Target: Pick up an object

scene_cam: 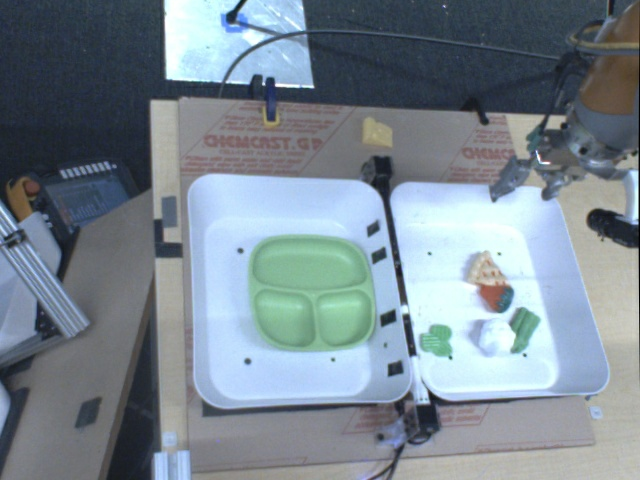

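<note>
Jaws [526, 182]: spread, holding nothing, above the right bin's [575, 268] far edge. Right bin: pizza slice [487, 267], red piece [496, 295], green pickle [523, 328], white lump [492, 337], green toy [437, 341]. Left bin [215, 228]: green tray [309, 291].

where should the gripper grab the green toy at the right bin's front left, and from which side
Probably from straight above, closing across the middle of the small green toy. It lies flat on the right bin's floor, apart from the other pieces, so there is room on each side for the fingers. The bin's left wall is close, so a side approach looks awkward. The gripper hovers over the bin's far edge.
</note>
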Controlling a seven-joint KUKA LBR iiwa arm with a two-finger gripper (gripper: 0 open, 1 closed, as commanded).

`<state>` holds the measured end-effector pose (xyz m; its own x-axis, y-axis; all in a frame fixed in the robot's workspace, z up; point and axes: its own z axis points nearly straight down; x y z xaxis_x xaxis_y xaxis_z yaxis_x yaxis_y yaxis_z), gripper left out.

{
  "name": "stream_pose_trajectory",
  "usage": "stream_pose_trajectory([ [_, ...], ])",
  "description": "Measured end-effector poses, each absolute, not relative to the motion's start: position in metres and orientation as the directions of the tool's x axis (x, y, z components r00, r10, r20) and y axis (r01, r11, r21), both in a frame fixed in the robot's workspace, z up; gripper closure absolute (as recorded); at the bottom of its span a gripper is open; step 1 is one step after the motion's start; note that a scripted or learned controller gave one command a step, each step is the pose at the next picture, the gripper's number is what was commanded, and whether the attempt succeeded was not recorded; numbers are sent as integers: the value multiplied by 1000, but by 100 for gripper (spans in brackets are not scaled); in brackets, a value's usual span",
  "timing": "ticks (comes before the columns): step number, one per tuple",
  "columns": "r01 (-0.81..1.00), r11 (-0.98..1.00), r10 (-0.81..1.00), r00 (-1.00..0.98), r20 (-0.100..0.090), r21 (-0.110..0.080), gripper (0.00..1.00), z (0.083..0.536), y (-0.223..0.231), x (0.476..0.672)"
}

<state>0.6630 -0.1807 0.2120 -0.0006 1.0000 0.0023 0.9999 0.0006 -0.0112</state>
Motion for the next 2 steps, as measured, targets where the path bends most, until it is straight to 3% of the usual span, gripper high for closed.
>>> stream_pose_trajectory([
  [1, 1000, 3, 1000, -3, -1, 2, 0, 221, -180, 666],
  [2, 1000, 2, 1000, -2, 0, -1, 0, 172, -174, 658],
])
